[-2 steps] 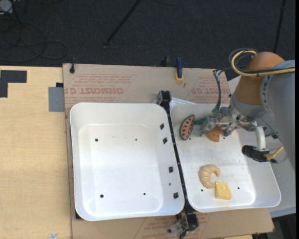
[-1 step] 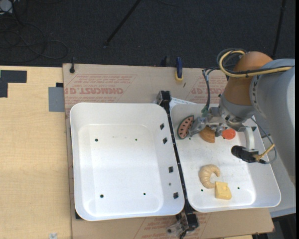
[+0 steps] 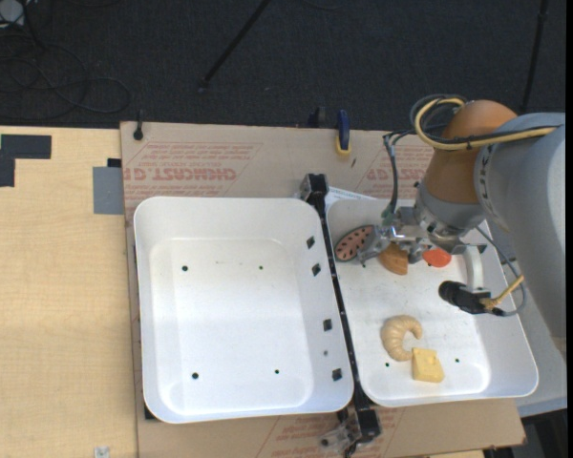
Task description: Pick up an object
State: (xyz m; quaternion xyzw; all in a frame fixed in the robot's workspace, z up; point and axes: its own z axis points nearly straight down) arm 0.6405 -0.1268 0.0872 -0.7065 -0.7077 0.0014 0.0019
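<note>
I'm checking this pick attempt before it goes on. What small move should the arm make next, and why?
Probably a short, slow lift straight up. The gripper is low in the right bin, right at a small orange-brown piece, with a red-brown ridged item close beside it. A small rise would show whether the piece comes up, without disturbing the croissant or the yellow block nearer the camera.

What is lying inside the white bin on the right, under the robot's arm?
In the right bin lie a croissant, a yellow block touching it, and a brown ridged piece. At the pincer sit orange-brown and red things, partly covered by the arm.
</note>
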